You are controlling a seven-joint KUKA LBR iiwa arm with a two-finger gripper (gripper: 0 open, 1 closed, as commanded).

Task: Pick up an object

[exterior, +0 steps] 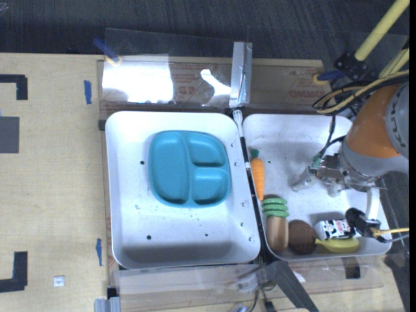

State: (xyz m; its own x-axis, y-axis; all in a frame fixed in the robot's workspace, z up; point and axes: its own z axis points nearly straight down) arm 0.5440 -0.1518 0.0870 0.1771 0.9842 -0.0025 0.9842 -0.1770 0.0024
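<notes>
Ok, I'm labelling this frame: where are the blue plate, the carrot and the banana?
blue plate [190,168], camera view, on its central divider.
carrot [258,177], camera view, mid orange body.
banana [338,244], camera view, middle of the yellow peel.

Toy carrot [258,177] against bin divider

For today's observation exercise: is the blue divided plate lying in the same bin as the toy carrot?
No, the blue divided plate lies in the left bin, while the toy carrot lies in the right bin.
</notes>
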